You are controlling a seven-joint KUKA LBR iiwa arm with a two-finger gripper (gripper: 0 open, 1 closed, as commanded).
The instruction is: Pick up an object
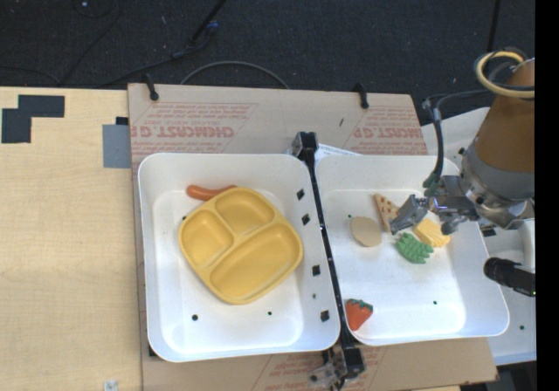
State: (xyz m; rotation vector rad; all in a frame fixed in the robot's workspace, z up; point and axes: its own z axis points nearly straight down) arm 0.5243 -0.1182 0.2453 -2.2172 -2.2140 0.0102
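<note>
Gripper (430, 216): over right bin (454, 315), above yellow piece (432, 235); grip state unclear.
Nearby: green leaf (413, 249), tan disc (367, 231), strawberry (358, 313).
Left bin (166, 311): yellow divided plate (239, 243), orange carrot (208, 191).

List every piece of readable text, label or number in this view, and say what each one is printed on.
"CHEMCAST G.P.": red print on the brown sheet under the bins, left of centre, seen upside down, so the reading is a best guess.
Second red print of the same kind, right of centre on that sheet: too blurred to read.
Red print on the sheet's front edge below the bins: too small to read.
No text on the yellow tray, the white bins or the toy foods.
</note>
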